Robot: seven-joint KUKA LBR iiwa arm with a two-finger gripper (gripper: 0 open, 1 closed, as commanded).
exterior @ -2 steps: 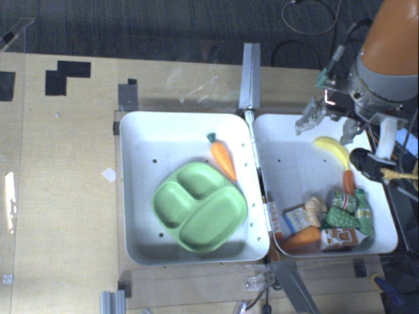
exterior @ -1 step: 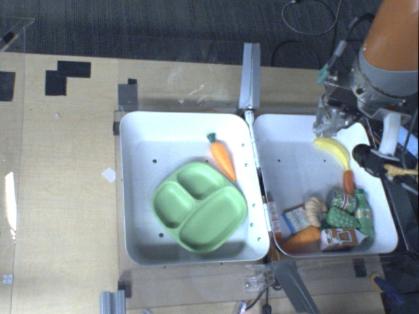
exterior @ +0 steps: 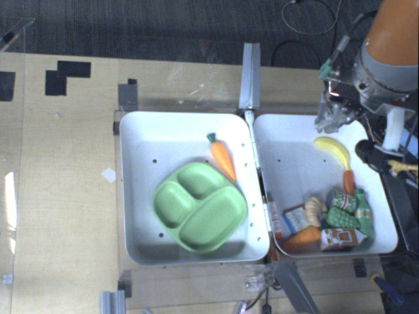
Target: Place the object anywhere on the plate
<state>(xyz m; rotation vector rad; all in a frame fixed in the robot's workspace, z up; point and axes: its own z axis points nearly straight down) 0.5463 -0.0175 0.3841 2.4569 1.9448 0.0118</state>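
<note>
the gripper (exterior: 329, 118) hung over the far edge of the right bin (exterior: 288, 175), just above the banana (exterior: 333, 150); whether it was open could not be told, and nothing showed in its grasp. a carrot (exterior: 222, 158) lay in the left bin (exterior: 141, 175), touching the far right edge of the green plate (exterior: 196, 208). more toy food crowded the right bin's near right corner.

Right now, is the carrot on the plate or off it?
Off: the carrot lies on the bin floor, touching the plate's upper rim.
</note>
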